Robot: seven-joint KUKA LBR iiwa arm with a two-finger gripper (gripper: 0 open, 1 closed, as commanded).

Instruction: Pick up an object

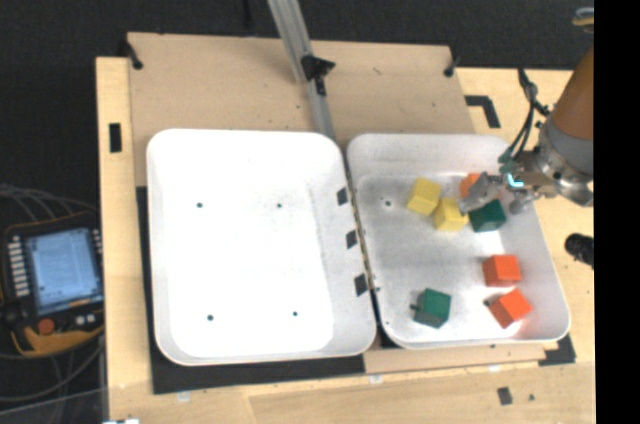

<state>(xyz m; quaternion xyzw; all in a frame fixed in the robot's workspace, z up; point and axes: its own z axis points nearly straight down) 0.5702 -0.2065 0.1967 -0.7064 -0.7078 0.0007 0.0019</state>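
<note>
End effector [497,195], grip state unclear, sits atop green block [487,216] beside yellow blocks [437,205].

Open floor is left in the right bin [390,312] along its left side, while its right half is crowded by yellow blocks [436,205], green blocks [487,216] and orange blocks [503,270].

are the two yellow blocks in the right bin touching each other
Touching: the camera view shows the upper yellow block and lower yellow block meeting corner to corner, no gap.
</note>
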